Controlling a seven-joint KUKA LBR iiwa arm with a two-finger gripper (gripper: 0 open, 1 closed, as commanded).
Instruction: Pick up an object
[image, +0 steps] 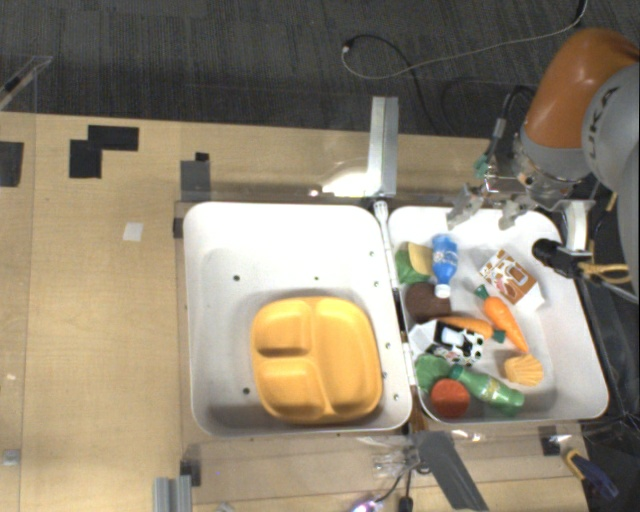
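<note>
We list the right bin's (580, 385) contents: a blue-capped bottle (444, 264) lying near its far wall, a carrot (504, 320) mid-bin, a cow toy (459, 343) beside it, a green bottle (490, 391) and red ball (450, 398) by its near wall.

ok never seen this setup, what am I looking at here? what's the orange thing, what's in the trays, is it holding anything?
The picture comes from one fixed camera above a bench, looking down at a slant. The orange and grey shape at top right is a robot arm; its two-finger gripper hangs over the back edge of the right bin, with nothing between its fingers. The left bin holds a yellow divided tray. The right bin holds a pile of small toys: a blue and white bottle, a carrot, a small carton, a black and white cow toy, a green bottle and a red round piece.
</note>
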